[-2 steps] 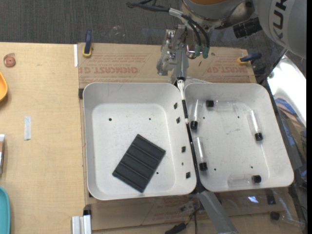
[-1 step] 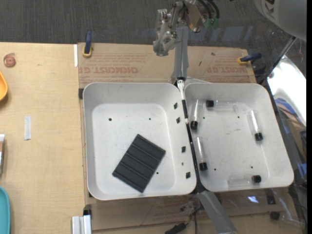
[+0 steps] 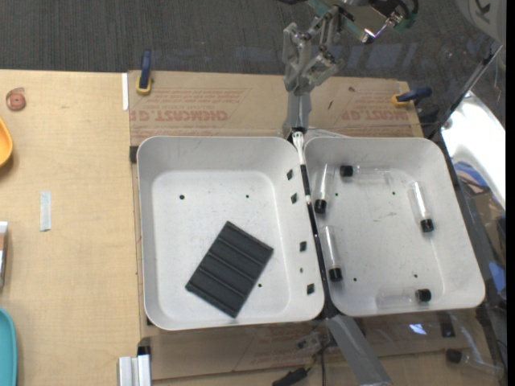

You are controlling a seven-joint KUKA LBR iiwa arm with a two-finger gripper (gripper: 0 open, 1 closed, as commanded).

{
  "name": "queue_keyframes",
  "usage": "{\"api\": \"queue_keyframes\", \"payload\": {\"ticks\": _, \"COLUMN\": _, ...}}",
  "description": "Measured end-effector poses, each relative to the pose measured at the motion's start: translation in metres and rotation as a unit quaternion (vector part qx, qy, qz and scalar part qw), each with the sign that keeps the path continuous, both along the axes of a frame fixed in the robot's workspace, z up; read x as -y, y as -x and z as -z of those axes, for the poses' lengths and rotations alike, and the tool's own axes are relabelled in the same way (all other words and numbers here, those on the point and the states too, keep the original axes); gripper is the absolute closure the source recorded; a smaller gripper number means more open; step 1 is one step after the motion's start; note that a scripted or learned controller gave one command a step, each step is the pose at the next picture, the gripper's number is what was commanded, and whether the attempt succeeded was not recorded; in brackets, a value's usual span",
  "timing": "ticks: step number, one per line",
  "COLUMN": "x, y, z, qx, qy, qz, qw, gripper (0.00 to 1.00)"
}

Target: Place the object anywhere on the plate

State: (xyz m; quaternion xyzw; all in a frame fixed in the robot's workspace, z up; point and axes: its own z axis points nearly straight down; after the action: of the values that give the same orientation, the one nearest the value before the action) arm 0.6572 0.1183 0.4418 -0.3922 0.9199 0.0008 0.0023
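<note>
Camera view: looking down at a slant on both bins.

Gripper: high at the back, above the cardboard sheet, roughly in line with the seam between the two bins and well apart from anything in them.

Gripper state: spread or pressed together, cannot tell; grey metal against a dark floor, tangled with cables and too small to read.

Arm: cut off by the top edge, a pale curved part just visible in the top right corner.

Dark ribbed slab: flat on the floor of the left bin, in its near half, turned at a diagonal, corners clear of the walls.

Right bin: holds a see-through frame of clear tubes with black end pieces.

Frame outline: hard to follow, clear on white; one tube along the left wall, another toward the right wall, a faint patch near the front edge.

Plate: not certain which item counts as it; slab and frame in separate bins, well apart.

Clamps: one at the cardboard's left back corner, one at the right.

Bench top: light wood, left of the bins.

Left edge: an orange shape and a teal shape, both cut off and not identifiable.
</note>
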Motion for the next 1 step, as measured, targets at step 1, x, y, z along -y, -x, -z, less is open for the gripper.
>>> {"api": "queue_keyframes", "payload": {"ticks": 1, "x": -0.0038, "y": -0.0029, "z": -0.0001, "qx": 0.000, "qy": 0.0003, "qz": -0.165, "qw": 0.9863, "gripper": 1.00}}
